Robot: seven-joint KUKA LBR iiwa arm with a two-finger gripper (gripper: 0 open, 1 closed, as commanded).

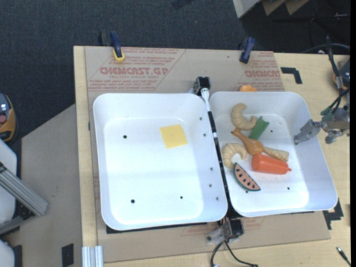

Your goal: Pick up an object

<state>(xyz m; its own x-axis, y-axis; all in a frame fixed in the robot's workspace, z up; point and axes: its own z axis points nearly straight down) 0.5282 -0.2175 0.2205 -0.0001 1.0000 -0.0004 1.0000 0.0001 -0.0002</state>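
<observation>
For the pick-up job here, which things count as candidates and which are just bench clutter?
Job: yellow square in left bin; in right bin: watermelon slice, carrot, drumstick, green piece, two shrimps; tool.

Lying about: blue clamps, cardboard sheet.

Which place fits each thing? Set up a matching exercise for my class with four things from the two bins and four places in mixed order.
Things:
1. yellow square
2. watermelon slice
3. green block
4. pincer

Places:
A. over the right bin's right rim
B. front of the right bin
C. alone in the left bin
D. back of the right bin, among the pale curved pieces

Pairs: 1-C, 2-B, 3-D, 4-A
</observation>
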